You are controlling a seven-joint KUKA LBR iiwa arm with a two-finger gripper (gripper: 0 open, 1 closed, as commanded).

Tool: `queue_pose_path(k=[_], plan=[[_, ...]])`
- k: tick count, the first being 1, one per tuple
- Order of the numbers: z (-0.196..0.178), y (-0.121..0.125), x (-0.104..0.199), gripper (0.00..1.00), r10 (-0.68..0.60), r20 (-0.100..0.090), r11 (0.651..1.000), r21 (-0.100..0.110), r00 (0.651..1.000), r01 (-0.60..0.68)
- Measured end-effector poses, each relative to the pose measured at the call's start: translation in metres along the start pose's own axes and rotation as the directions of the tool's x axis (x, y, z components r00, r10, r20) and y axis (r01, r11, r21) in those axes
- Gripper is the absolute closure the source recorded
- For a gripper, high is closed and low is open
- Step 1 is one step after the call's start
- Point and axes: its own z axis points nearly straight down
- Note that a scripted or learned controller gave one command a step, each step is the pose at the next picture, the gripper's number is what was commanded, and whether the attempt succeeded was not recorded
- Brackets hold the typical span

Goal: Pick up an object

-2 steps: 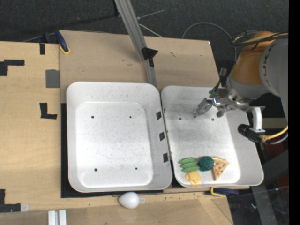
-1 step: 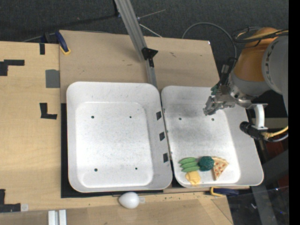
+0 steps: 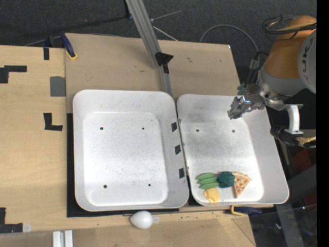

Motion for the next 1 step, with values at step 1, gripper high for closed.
queue_pose_path(k=[1], plan=[[-0.0328, 0.0011, 0.0005, 1.0, 0.0, 0.0, 1.0, 0.001, 1.0, 0.0]])
